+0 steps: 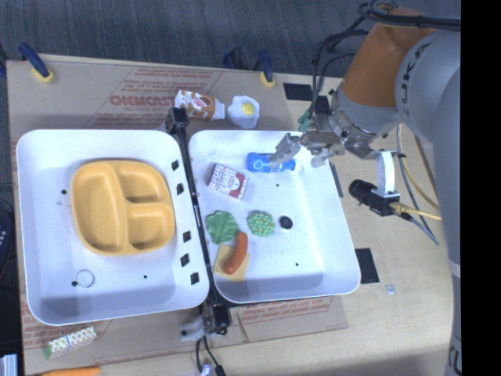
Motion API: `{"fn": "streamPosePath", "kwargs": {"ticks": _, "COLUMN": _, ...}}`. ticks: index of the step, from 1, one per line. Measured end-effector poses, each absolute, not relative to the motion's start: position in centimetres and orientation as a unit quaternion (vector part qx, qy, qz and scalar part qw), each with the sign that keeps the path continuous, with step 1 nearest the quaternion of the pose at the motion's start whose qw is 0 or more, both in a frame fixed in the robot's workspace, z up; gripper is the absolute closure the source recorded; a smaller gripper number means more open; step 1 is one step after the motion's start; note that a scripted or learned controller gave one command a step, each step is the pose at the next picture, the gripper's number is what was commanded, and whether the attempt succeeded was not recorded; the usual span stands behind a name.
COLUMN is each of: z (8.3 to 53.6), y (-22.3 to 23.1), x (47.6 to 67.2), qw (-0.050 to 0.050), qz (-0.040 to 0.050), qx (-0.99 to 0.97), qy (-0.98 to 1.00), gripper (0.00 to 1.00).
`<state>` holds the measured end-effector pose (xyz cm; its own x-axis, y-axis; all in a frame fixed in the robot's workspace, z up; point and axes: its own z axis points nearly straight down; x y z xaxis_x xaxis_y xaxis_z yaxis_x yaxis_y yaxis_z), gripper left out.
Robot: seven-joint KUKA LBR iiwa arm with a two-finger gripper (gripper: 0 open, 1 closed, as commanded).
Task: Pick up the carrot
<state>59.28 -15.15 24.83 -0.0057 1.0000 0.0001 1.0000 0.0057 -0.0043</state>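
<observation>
Nearest the lower edge of the frame, the right bin (329, 265) holds the carrot (236, 254) at its lower left corner, lying on a small yellow piece (239, 268) close against the divide between the two bins; the carrot's long axis runs on a slant, its upper end pointing toward the upper right of the frame and its lower end toward the lower left; just above it sits a leafy green piece (221, 227), and beside that a round green speckled thing (261, 224) with a small dark disc (286, 223) to its right; higher in the same bin lies a red and white packet (227, 180), and near the top a blue object (262, 163); the left bin (47, 288) carries a yellow divided tray (124, 206) in its middle; my gripper (283, 149) hangs over the upper part of the right bin, at the blue object's right end, well apart from the carrot; whether my jaws are spread or closed I cannot tell; beyond the bins, on the cardboard at the top, rest a small brown and white carton (196, 105) and a white and yellow piece (245, 110).
</observation>
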Motion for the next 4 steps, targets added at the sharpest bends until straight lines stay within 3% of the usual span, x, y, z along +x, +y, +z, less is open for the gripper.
{"fn": "streamPosePath", "kwargs": {"ticks": 1, "z": 10.8, "y": -11.9, "x": 56.4, "qw": 0.003, "qz": 0.0019, "qx": -0.726, "qy": -0.688, "gripper": 0.00}}
{"fn": "streamPosePath", "kwargs": {"ticks": 2, "z": 13.5, "y": -9.9, "x": 50.0, "qw": 0.002, "qz": 0.0015, "qx": -0.723, "qy": -0.690, "gripper": 0.00}}
{"fn": "streamPosePath", "kwargs": {"ticks": 3, "z": 9.1, "y": -9.2, "x": 47.6, "qw": 0.003, "qz": 0.0012, "qx": -0.777, "qy": -0.629, "gripper": 0.00}}
{"fn": "streamPosePath", "kwargs": {"ticks": 4, "z": 9.1, "y": -9.8, "x": 51.3, "qw": 0.002, "qz": 0.0014, "qx": -0.871, "qy": -0.491, "gripper": 0.00}}
